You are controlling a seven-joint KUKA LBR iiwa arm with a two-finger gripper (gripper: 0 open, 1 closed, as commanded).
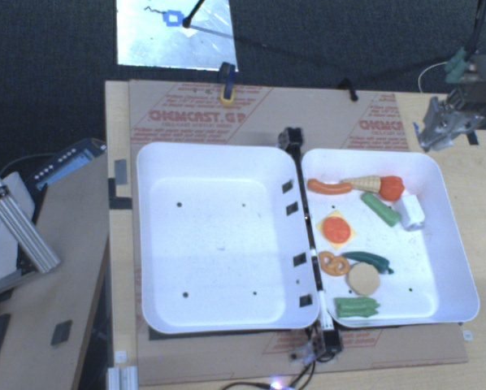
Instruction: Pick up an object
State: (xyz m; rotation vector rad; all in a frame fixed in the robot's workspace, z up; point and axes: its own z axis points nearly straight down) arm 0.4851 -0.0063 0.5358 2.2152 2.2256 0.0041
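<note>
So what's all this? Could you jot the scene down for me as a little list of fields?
bench: two white bins side by side
left bin: bare white floor with a few dark dots
right bin: holds toy food
items: sausage, cone, red slice, pretzel, dark green pepper, round biscuit, green pod, white block
gripper: above the right bin's far right corner, outside the rim
held: nothing seen

Lying loose in the right bin (pixel 450 218): orange sausage (pixel 329 188), cone (pixel 365 184), red tomato (pixel 392 188), green cucumber (pixel 379 209), white block (pixel 410 211), pretzel (pixel 333 262), round biscuit (pixel 363 279).
</note>
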